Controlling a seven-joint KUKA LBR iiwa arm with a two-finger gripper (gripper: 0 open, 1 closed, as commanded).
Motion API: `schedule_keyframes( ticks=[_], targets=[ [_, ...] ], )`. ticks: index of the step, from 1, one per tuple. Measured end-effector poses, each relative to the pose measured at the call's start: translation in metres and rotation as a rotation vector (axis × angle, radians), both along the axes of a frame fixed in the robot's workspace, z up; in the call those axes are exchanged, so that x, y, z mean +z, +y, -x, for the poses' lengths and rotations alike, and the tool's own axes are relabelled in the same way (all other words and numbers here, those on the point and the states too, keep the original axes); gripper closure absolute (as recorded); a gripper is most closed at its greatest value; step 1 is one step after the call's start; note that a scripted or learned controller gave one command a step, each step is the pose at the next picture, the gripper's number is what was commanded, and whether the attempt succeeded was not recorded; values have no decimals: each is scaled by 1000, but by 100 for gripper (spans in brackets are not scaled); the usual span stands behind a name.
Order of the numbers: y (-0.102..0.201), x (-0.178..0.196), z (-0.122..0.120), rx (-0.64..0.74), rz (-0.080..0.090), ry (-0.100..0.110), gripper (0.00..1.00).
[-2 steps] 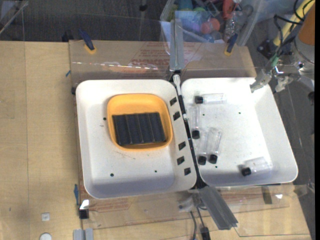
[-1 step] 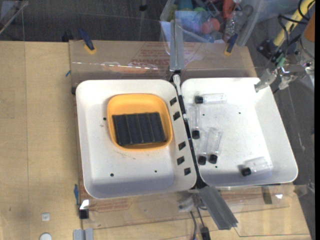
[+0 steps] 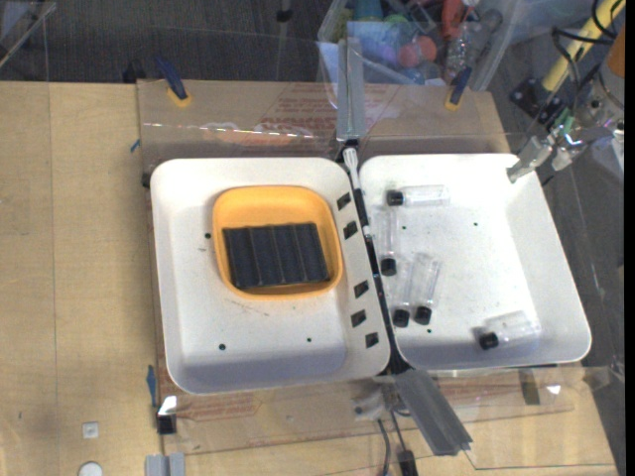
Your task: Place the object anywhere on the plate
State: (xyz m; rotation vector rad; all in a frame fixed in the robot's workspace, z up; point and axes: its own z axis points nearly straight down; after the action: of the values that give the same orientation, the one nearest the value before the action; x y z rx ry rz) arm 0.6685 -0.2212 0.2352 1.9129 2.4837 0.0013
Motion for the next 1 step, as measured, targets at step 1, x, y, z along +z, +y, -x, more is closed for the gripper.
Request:
schedule_keyframes(
  ticks=[1],
  targets=[
    [-1, 9, 0, 303, 1, -1, 0]
  ],
)
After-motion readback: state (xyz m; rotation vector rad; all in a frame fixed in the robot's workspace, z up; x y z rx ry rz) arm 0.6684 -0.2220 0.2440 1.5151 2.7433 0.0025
